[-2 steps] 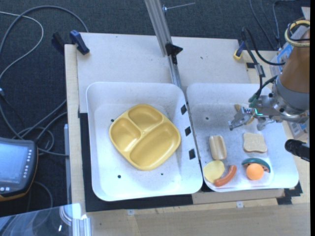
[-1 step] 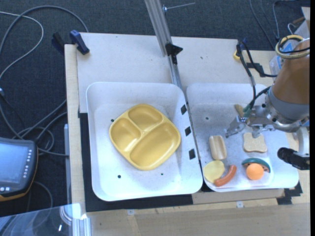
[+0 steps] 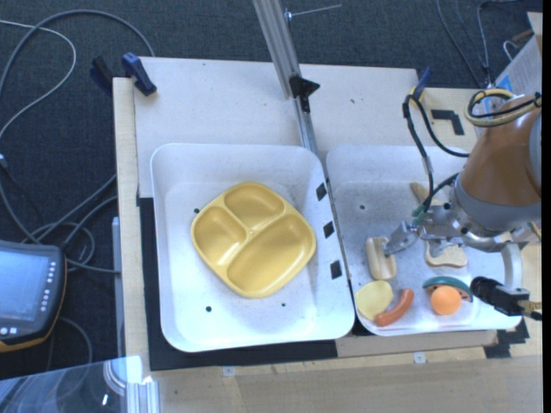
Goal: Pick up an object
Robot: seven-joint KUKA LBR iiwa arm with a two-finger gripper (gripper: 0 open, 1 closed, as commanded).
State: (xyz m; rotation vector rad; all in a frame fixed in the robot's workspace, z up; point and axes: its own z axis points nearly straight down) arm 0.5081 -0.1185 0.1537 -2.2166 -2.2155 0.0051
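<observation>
The right bin (image 3: 362, 166) holds several toy foods. A tan bread roll (image 3: 380, 258) lies at its left. In front of the roll are a pale yellow round slice (image 3: 374, 298) and a red sausage (image 3: 394, 308). An orange ball (image 3: 445, 300) sits by a teal piece (image 3: 448, 282) near the front wall, and a toast slice (image 3: 446, 254) lies behind them. My gripper (image 3: 403, 238) hangs low over the bin, just right of the bread roll, at the end of the grey and orange arm (image 3: 504, 166). Nothing can be seen held in it.
In the left bin (image 3: 172, 179) a yellow divided plate (image 3: 253, 239) lies in the middle. A metal pole (image 3: 280, 24) rises behind the bins. A small tan piece (image 3: 419, 191) lies at the back of the right bin, partly under black cables (image 3: 422, 144).
</observation>
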